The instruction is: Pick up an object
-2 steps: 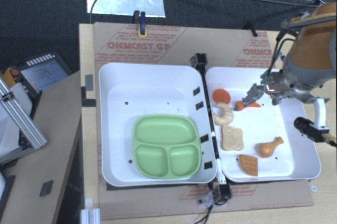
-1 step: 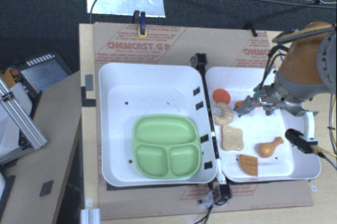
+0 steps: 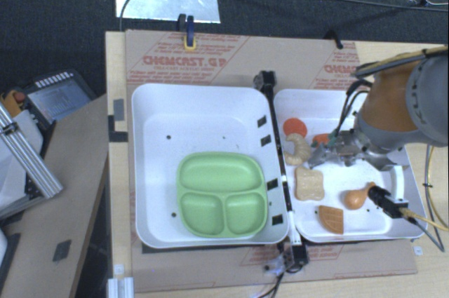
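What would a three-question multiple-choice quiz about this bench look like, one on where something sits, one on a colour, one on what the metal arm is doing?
1. Where does the divided plate lie?
A. in the left bin
B. in the right bin
C. on the cardboard behind the bins

2. What colour is that plate?
A. blue
B. light green
C. red

3. Where is the arm now?
A. over the left bin
B. reaching down into the right bin
C. over the grey box at the far left

Answers:
1 A, the plate rests on the left bin's floor, near its front.
2 B, it is pale green with three compartments.
3 B, the arm's pincer is low in the right bin, among the small food-like pieces such as the tan slice.
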### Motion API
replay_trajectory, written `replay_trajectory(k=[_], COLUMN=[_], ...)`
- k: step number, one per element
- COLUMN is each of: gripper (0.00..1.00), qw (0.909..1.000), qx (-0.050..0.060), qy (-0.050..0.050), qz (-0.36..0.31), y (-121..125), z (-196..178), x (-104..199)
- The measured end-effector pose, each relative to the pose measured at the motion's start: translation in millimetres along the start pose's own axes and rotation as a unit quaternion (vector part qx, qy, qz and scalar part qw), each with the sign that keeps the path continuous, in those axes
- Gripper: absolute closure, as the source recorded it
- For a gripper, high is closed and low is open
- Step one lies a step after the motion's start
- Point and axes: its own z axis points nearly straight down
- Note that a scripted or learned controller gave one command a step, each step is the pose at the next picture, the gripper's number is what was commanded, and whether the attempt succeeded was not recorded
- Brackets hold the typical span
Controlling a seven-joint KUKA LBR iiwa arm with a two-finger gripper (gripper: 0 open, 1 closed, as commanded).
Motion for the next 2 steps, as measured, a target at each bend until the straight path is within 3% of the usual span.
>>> replay_trajectory(k=[1,2], gripper=[1.00,1.00], qw=[1.0000,1.0000], qx=[-0.003,-0.005], qy=[-0.001,-0.001], qz=[-0.001,-0.001], y=[1.8,-0.8], z=[-14.0,-77.5], x=[-0.2,1.2])
